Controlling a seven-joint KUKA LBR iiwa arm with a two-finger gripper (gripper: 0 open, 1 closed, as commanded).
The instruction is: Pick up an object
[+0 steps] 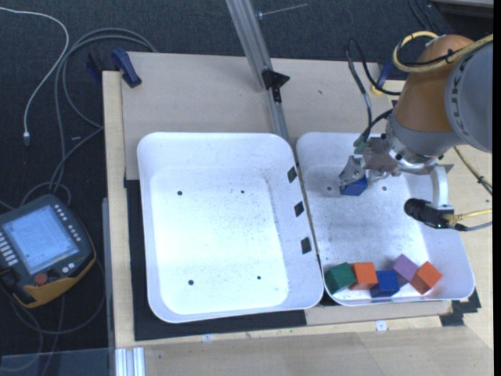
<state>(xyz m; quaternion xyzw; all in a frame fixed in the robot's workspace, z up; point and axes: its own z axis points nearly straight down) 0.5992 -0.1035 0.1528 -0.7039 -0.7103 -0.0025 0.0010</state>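
Blue block [355, 186] sits clamped between the fingers of the gripper [354, 180], over the right bin [337, 225]. The hold looks shallow; a jolt could drop it toward the 5 blocks [382, 277] along the bin's near edge.

Glossy white bins [219, 151] (plastic, seemingly)

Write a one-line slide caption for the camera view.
Gripper shut on a blue block above the right bin; five blocks along its near edge.
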